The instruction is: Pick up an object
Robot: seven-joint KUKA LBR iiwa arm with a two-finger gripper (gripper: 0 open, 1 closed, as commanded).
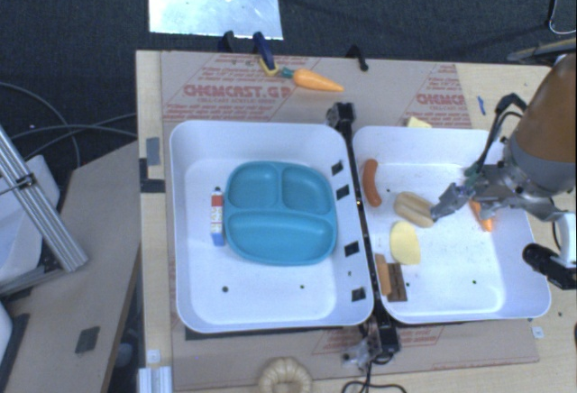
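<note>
Arm (541, 125) comes in from 3 o'clock over the right bin (469, 292); gripper (448, 202) sits low near the bin's centre, fingertips right at the 3 o'clock end of a tan bun-like piece (413, 208), touching or nearly so. Can't tell how far the fingers are apart, and can't see anything clamped between them. Small orange item (487, 218) lies just at 4 o'clock of the gripper, partly hidden by the wrist. Also in the right bin: hot dog (370, 182) at 10 o'clock of the bun, close to the divider; pale yellow slice (405, 244) just at 6 o'clock of the bun; brown strip (389, 277) at the bin's 7 o'clock corner by the divider; pale yellow bit (417, 123) at the 12 o'clock rim. Left bin (198, 292) has a blue sectioned plate (279, 213) in the middle and a marker-like tube (216, 215) just at its 9 o'clock. Toy carrot (311, 80) lies on the cardboard (225, 89) at 12 o'clock, outside both bins.
</note>
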